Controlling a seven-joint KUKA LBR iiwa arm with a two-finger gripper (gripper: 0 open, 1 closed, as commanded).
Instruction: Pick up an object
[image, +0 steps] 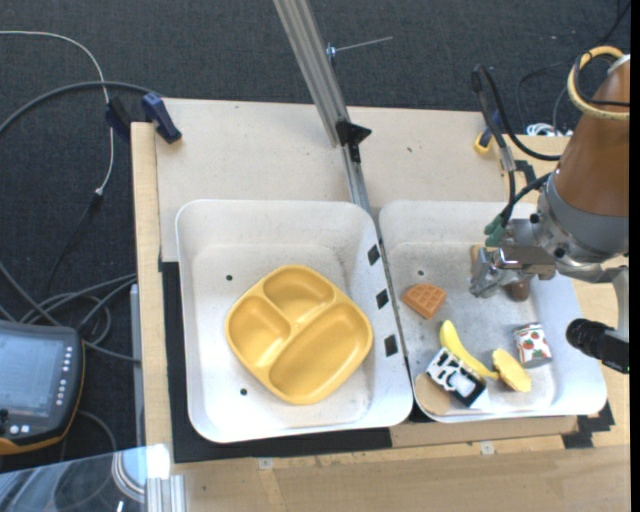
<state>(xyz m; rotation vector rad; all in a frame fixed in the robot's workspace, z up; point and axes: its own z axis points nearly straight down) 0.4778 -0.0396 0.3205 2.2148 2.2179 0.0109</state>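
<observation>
The right bin (560, 400) holds an orange waffle (425, 299), a yellow banana (460, 347), a small yellow piece (512, 370), a white carton with red and green print (533, 345) and a black-and-white item (457, 379) lying on a tan disc (430, 397). My gripper (489, 274) hangs over the upper middle of this bin, right of the waffle and above the banana. A small brown object (518, 291) sits just to its right, partly hidden under the wrist. Nothing is seen held in the gripper.
The left bin (200, 250) carries a yellow divided plate (300, 332). A slanted metal pole (318, 75) runs down to the gap between the bins. Cables and a yellow clip (484, 141) lie at the back right, a blue clamp (160, 115) at the back left.
</observation>
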